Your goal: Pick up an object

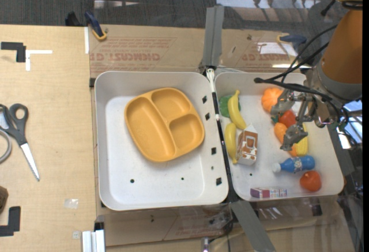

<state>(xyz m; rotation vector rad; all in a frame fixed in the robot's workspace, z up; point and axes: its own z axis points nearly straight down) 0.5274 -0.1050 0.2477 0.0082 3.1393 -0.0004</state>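
Two glossy white bins [106, 147], one holding a smooth three-compartment orange plate [164, 124].

Two bins side by side on the bench [46, 130]. Left bin [109, 187]: divided plate [164, 124] near centre. Right bin [328, 147]: two bananas [232, 124] along the left wall, carton [248, 147] just right of them, bottle [295, 165] further right, small box [268, 192] at the near wall. Scissors [20, 135] on bench, well left of both bins.

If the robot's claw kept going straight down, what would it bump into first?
Probably the yellow toy right under the gripper, with orange pieces beside it. Depth is hard to judge from this slanted view.
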